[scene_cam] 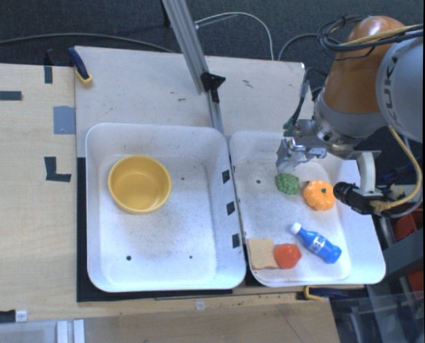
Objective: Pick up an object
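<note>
Two white bins sit on the worktop. My hand (292, 157) hovers at 12 o'clock of the green object (287, 184) in the right bin (362, 263); I cannot tell its state. An orange pumpkin (318, 195) lies at the green object's 3 o'clock.

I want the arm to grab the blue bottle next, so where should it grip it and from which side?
Grip the blue bottle across the middle of its body, coming straight down from above. It lies flat on its side in the right bin, slanted with its white cap toward the upper left, so the fingers should probably close across its narrow width. The red object sits close on its left, so keep that finger tight in.
</note>
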Controlling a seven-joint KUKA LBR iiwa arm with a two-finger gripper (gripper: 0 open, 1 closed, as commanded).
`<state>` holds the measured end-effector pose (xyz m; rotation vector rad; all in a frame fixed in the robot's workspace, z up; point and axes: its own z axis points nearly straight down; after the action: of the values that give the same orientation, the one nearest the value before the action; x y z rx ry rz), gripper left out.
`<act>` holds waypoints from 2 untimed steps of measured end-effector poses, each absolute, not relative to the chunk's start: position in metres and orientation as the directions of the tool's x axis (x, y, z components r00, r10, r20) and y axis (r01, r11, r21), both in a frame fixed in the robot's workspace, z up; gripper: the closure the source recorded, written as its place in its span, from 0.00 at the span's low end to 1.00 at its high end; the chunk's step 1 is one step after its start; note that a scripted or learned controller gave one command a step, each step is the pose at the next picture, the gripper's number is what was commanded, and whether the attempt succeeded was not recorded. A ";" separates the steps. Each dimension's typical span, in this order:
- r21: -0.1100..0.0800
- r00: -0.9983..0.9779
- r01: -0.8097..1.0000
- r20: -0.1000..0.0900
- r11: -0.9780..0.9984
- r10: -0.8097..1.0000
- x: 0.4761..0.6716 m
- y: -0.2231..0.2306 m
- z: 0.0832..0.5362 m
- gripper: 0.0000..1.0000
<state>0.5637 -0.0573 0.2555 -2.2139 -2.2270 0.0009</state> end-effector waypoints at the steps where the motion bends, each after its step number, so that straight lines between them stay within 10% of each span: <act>1: -0.001 -0.005 1.000 0.000 0.005 1.000 0.579 -0.016 0.252 1.00; 2: -0.003 -0.005 1.000 0.000 0.005 1.000 0.588 0.027 0.239 1.00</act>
<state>0.5879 0.0274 0.2387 -2.2141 -2.2258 0.0025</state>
